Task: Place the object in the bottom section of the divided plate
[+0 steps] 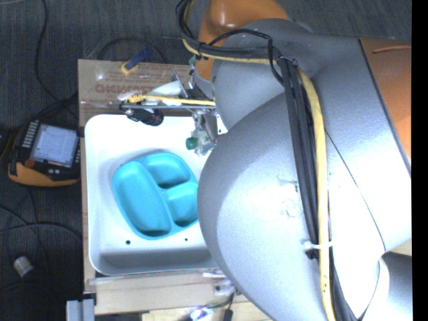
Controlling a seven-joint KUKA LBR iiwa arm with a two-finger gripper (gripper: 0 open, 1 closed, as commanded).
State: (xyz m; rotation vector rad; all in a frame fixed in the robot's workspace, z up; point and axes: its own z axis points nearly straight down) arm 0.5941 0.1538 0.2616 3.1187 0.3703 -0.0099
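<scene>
A blue divided plate [142,199] lies in the white bin [100,179], with one long section on its left and two smaller ones on its right. My gripper [202,138] hangs over the bin's far right part, just above and right of the plate's upper corner. At its fingertips is a small green object [193,141], which looks pinched between the fingers and held clear of the bin floor. The grey arm covers the right side of the bin and the plate's right edge.
A brown board [110,85] with a small blue and yellow item [136,59] lies behind the bin. A control pendant [47,149] rests on the dark floor to the left, with cables around it.
</scene>
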